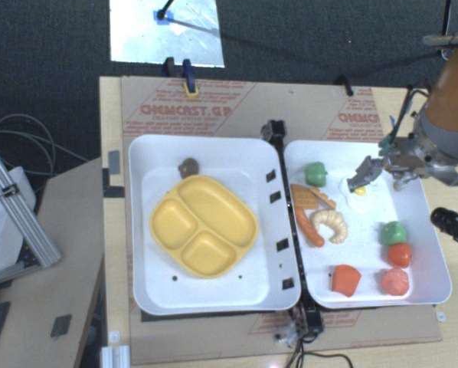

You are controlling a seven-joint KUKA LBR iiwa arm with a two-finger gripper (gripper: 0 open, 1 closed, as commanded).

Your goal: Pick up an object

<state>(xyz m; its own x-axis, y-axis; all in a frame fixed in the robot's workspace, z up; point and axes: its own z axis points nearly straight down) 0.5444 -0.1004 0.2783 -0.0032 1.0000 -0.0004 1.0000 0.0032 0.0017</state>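
Note:
My gripper [364,178] hangs low over the back of the right bin [436,228], reaching in from the right. Just beneath its tip lies a small white and yellow piece [358,192]; whether the tip touches it I cannot tell. To the left sit a green item [315,174], an orange wedge [309,198], a pale curled shrimp [330,224] and a red-orange stick [309,229]. At the bin's front right are a green piece [393,232], a red ball [399,254], a pink-red piece [395,281] and an orange-red piece [345,280].
The left bin [148,282] holds a yellow divided plate [204,226] and a small brown object [188,167] behind it. A black hinge strip [279,198] runs between the bins. The arm's grey and orange body [447,121] stands over the right bin's back right corner.

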